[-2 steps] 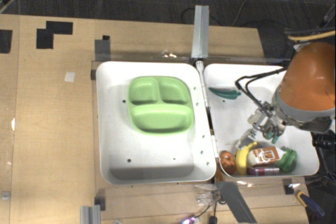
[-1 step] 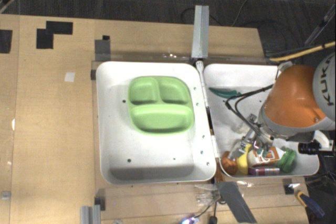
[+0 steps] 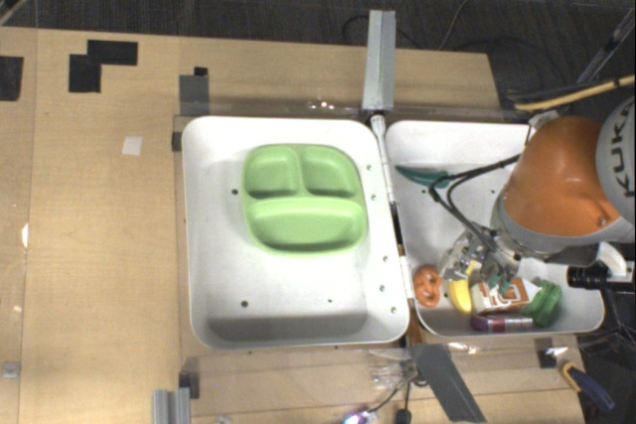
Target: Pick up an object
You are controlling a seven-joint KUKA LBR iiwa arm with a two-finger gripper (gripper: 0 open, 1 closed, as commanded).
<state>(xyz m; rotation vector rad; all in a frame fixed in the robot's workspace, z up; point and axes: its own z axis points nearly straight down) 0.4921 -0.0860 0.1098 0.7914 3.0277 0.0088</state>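
My gripper [image 3: 475, 265] hangs low over the near end of the right bin [image 3: 417, 174], a smooth white shallow tray, right above a huddle of small objects: an orange ridged piece [image 3: 427, 285], a glossy yellow rounded one [image 3: 459, 294], a small printed carton [image 3: 502, 296], a dark purple tube [image 3: 503, 322] and a green knobbly shape [image 3: 546, 304]. I cannot tell how the gripper stands, for wrist and cables hide it. In the left bin [image 3: 214, 243] lies a matte pale-green divided plate [image 3: 302, 197] with three rounded compartments.
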